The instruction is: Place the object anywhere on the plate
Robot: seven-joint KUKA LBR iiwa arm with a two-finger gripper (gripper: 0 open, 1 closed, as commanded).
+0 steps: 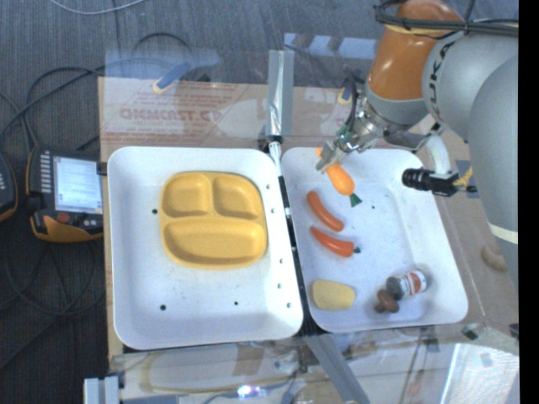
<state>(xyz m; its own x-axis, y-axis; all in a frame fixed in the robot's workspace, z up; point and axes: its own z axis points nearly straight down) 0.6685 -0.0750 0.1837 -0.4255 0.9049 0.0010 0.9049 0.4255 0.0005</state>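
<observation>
A yellow plate (213,219) with three compartments lies in the middle of the left bin (135,310). An orange carrot (339,178) with a green tip sits at the top of the right bin (446,259). My gripper (335,151) hangs directly over the carrot's upper end, touching or nearly touching it. I cannot make out whether the carrot is in its grasp. The plate has nothing on it.
The right bin also holds an orange-red sausage (325,210), a red chili (334,243), a pale yellow potato (333,294), a small red-labelled jar (412,283) and a brown lump (387,301). A raised divider (286,225) separates the bins. A handheld screen unit (67,192) lies left of the bench.
</observation>
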